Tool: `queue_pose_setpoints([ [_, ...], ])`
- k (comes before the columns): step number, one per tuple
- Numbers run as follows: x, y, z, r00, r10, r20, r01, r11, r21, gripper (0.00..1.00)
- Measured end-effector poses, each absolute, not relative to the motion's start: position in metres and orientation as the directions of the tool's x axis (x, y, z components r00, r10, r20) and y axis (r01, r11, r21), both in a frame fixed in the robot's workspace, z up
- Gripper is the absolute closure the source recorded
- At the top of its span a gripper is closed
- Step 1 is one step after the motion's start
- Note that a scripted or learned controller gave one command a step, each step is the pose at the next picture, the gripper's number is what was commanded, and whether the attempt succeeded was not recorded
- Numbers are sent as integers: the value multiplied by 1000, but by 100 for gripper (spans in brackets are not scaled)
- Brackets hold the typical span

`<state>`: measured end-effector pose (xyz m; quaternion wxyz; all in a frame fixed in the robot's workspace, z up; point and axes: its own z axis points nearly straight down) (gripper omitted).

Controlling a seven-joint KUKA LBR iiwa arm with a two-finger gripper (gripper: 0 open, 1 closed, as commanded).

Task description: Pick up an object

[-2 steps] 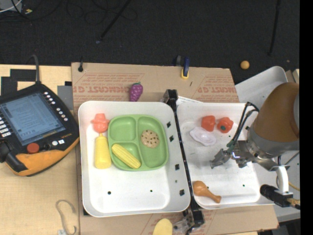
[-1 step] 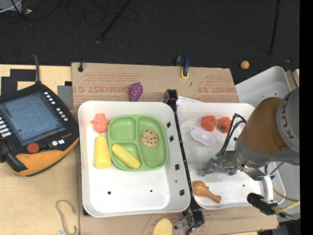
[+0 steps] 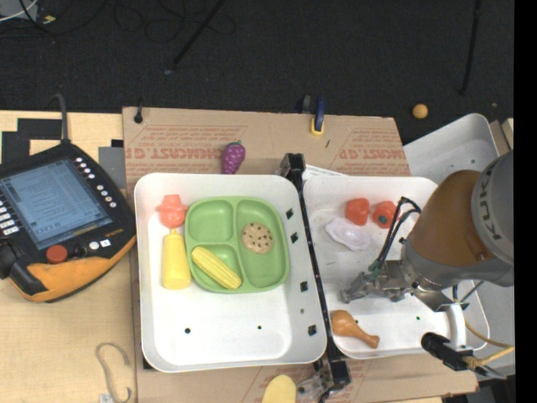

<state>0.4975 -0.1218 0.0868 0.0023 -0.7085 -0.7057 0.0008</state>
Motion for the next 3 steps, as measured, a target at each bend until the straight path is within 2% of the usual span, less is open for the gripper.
queue_pose_setpoints([
  [1,497,-125,98,13,1000,2,1000,-13,-4,100],
  [2,487,-126,149,6,1000,0,1000,-6,0,100],
  [3,494,-133,208,1,1000,-1,1000,-1,3,100],
])
